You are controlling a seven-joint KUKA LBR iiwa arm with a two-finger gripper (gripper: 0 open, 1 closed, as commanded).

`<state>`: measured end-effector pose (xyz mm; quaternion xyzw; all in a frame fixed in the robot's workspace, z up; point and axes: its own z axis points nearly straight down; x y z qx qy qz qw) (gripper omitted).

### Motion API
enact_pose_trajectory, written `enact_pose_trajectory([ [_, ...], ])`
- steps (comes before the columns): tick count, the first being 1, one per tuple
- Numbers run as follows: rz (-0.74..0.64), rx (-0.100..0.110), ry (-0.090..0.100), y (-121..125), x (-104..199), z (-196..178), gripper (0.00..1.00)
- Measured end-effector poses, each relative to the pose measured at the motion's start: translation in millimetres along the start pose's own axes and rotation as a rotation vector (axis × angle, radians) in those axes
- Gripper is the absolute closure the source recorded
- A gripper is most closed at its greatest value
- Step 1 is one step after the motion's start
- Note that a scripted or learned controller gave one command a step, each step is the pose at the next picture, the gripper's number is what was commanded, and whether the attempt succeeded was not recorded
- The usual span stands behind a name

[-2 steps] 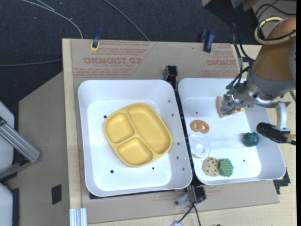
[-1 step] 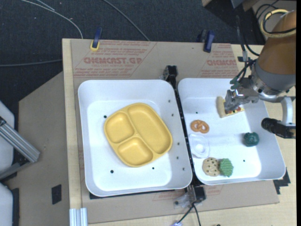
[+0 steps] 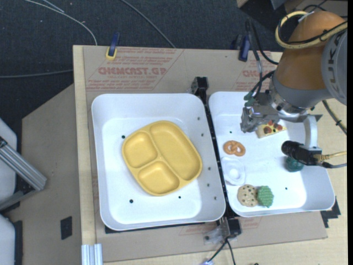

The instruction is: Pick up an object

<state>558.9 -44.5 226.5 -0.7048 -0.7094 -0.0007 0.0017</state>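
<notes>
The arm (image 3: 314, 54) is grey with a broad orange band. Above the right bin (image 3: 317, 200), black cables loop beside its dark metal claw (image 3: 252, 120).

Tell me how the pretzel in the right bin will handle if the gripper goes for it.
The pretzel lies flat on the right bin floor, so it probably won't roll. It looks small and thin, likely light. Its low profile may let fingers slide over it rather than catch it.

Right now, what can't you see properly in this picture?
- Hand: the arm above covers its fingers.
- Small red and yellow thing: partly under the hand, too small to name.
- Teal thing: a black part covers its top.
- Arm: cut off by the right edge.
</notes>
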Motion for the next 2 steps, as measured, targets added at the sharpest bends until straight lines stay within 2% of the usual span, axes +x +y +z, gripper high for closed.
enact_pose_trajectory([
  [2,0.002,-0.003,-0.003,6.8,103.9,6.4,1.00],
])
